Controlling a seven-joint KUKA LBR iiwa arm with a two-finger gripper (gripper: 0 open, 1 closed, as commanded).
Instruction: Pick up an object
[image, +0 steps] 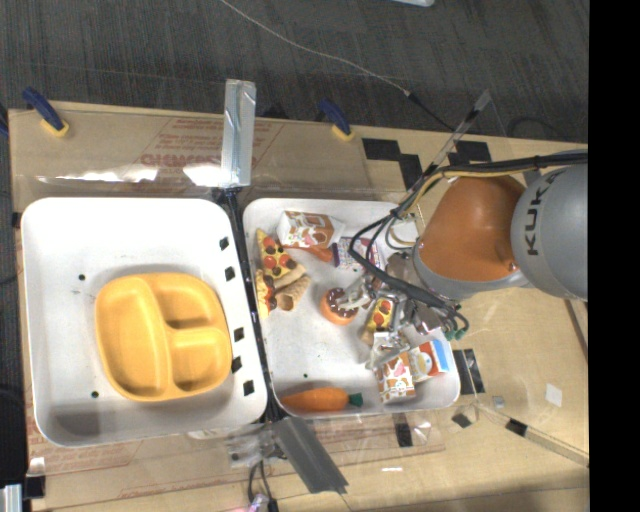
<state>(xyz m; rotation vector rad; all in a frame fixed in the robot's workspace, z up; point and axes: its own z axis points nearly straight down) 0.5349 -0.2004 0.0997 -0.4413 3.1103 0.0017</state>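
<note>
**Arm low in the toy bin, grasp not confirmed**

The landmark here is the right bin (300, 372), the white one that holds the toy food. The arm (480, 235), grey with an orange band, reaches over the right side of this bin, and its gripper (392, 322) is down among the objects near the right wall. Cables and the wrist cover the end of the tool, so I cannot tell if it is apart or together, and I see no object clearly held in it.

Directly under and beside the gripper, in the lower right corner of the bin, lie a small carton (397, 378) and a red and blue packet (432, 358). A small yellow and red toy (379, 314) lies just at the gripper, and a pink doughnut (340, 304) is in the middle of the bin. A carrot (315, 400) lies along the near wall, and pizza slices (273, 264) are at the left wall.

I judge the step to be the reach or the grasp itself. The objects near the corner are crowded and touching, so the next move needs a firm closing on one single piece and then a straight lift, slow enough to show whether something really comes up.

The left bin (50, 230), beside this one, holds a yellow divided tray (160, 335).
</note>
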